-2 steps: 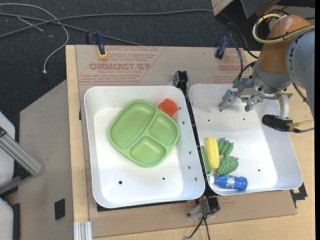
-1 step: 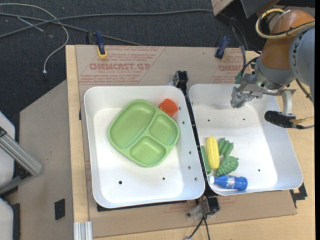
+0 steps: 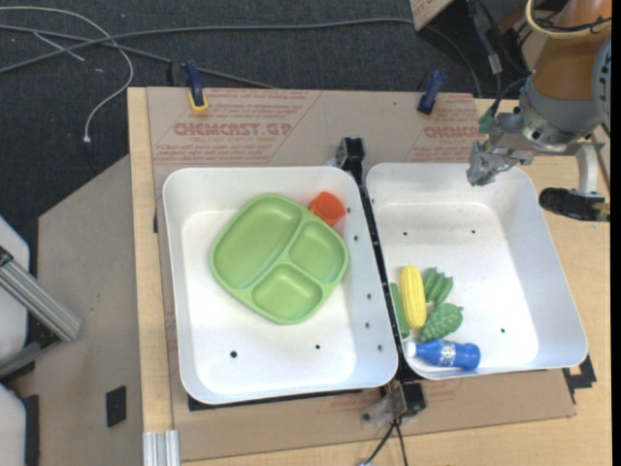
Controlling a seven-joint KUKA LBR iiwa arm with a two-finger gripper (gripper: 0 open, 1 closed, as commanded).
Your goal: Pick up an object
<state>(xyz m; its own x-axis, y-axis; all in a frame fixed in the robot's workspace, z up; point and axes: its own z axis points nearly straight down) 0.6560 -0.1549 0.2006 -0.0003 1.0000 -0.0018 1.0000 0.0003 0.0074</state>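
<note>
The tool [image 3: 482,170] hangs over the far rim of the right bin [image 3: 524,260], at about one o'clock in that bin; whether it is released or clenched I cannot tell. The nearest things lie toward seven o'clock from it, well apart: a corn cob [image 3: 412,295], long axis running twelve to six, touching a green toy [image 3: 441,316], with a blue object [image 3: 448,355] just beyond, near the bin's near-left corner.

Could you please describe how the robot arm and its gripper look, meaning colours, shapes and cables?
The grey KUKA arm has a rounded body with a wide orange band above the wrist. A yellowish cable loops by the orange part and dark cables run nearby. The small grey metal gripper below the wrist looks blocky and blurred.
</note>
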